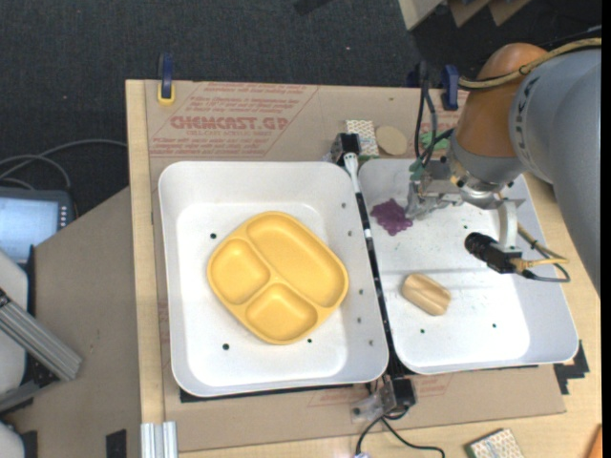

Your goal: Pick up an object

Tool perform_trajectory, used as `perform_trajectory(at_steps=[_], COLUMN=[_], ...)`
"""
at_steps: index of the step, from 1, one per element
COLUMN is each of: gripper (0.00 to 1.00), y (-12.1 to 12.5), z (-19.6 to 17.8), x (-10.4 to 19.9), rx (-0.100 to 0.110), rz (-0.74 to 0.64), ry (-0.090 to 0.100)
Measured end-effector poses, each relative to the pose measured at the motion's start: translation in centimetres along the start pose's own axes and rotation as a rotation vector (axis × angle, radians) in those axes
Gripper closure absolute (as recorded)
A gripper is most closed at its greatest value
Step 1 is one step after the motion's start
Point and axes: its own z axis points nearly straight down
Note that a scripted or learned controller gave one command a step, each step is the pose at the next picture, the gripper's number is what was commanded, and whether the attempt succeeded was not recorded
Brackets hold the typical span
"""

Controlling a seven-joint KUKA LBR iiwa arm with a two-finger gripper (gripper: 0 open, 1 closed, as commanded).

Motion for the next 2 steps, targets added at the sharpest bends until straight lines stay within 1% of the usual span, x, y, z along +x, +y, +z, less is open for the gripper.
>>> perform_trajectory(at_steps=[1, 2], gripper=[0.00, 0.00], y=[0.0, 2.7], z=[0.0, 2.2], x=[0.0, -3.3], rx=[0.001, 0.004], rz=[0.000, 0.003], ry=[0.000, 0.001])
